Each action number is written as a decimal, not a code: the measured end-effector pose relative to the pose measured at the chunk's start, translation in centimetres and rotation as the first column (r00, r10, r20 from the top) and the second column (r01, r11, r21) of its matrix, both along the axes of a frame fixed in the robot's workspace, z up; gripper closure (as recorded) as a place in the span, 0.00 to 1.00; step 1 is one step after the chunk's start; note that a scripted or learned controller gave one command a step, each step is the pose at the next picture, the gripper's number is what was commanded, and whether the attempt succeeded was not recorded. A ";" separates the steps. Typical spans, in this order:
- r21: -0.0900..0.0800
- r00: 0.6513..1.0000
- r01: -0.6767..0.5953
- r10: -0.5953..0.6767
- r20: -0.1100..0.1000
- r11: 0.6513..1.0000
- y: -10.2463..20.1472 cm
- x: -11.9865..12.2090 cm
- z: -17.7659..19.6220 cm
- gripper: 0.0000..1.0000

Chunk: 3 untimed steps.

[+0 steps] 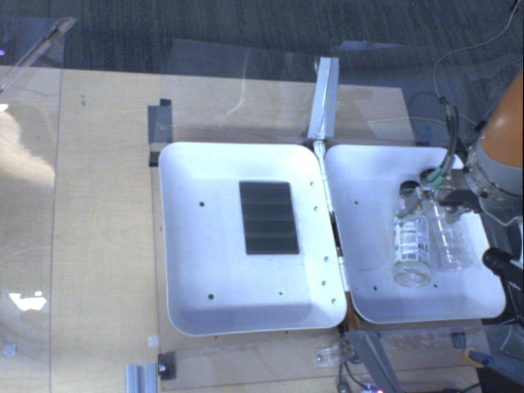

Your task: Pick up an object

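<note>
A clear plastic bottle (411, 244) lies in the right bin (364, 285), its dark cap pointing to the far side. Beside it on the right lies a second clear, bottle-like object (451, 242). A flat black ribbed slab (268, 217) rests in the middle of the left bin (192, 293). My gripper (436, 183) is low over the far right part of the right bin, just beyond the tops of the two clear objects. Cables and the wrist body hide its tips. The orange band of the arm (508, 125) is at the right edge.
A metal divider post (322, 105) stands behind the seam between the bins. A black clamp (161, 125) sits at the left bin's far left corner. The wooden bench (90, 236) spreads out to the left, under a glass pane.
</note>
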State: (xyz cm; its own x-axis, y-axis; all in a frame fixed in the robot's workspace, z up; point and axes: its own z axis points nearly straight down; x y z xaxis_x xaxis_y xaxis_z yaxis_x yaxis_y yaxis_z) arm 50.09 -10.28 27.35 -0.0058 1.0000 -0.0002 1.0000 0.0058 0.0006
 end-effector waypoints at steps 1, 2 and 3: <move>0.000 1.000 -0.003 0.003 0.000 1.000 -2.4 2.8 -6.9 0.00; 0.000 0.990 -0.142 0.142 0.002 0.990 -4.4 6.1 -18.0 0.00; -0.002 0.928 -0.372 0.372 0.012 0.928 -6.1 6.5 -18.5 0.00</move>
State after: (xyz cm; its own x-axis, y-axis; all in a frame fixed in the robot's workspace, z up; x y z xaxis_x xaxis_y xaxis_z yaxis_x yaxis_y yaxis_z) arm 56.60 -16.41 8.87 -0.3777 0.9259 -0.0024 0.9258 0.3777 0.0128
